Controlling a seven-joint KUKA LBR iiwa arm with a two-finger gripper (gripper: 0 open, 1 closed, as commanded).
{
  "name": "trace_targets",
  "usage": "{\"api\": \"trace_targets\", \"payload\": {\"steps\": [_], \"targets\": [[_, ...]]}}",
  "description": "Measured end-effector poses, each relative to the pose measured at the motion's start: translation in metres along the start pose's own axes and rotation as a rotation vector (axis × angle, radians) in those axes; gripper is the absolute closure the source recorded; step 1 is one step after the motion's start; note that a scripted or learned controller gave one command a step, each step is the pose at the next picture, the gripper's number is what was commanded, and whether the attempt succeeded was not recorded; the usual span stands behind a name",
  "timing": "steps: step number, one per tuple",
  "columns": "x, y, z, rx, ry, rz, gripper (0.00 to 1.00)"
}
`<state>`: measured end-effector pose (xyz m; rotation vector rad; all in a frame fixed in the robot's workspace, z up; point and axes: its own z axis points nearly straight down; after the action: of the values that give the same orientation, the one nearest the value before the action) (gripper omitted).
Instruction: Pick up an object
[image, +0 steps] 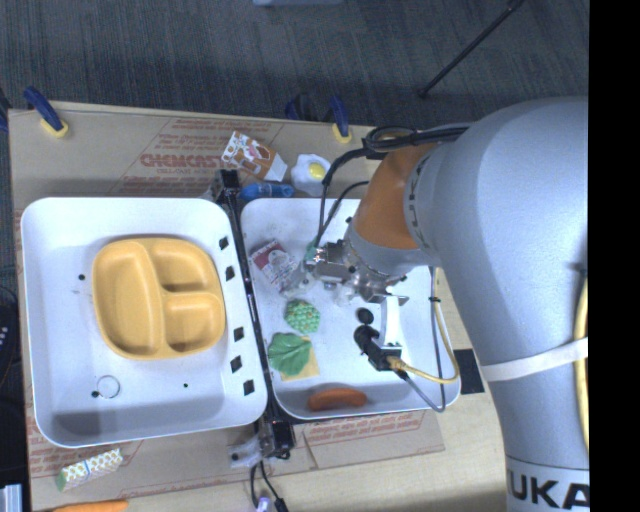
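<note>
Approach step. Pincer (322, 262) low in the right bin (425, 398); its state I cannot tell. Green ball (302, 317) just below it, leaf (288, 353) beyond. Next: centre over one, descend.

Right bin (440, 395) crowded by arm (500, 200); left bin (50, 330) open around yellow tray (158, 296)

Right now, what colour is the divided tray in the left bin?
Yellow, plain with no pattern: the divided tray shows best in the camera view, lying in the left bin.
</note>
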<state>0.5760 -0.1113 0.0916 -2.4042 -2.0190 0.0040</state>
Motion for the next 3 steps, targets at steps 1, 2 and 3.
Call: {"api": "trace_targets", "payload": {"steps": [1,2,3], "targets": [[0.022,0.049,0.000,-0.001,0.000,-0.248,0.00],[0.021,0.045,-0.008,0.017,0.003,-0.252,1.00],[0.088,0.015,-0.101,-0.002,0.001,-0.356,1.00]]}}
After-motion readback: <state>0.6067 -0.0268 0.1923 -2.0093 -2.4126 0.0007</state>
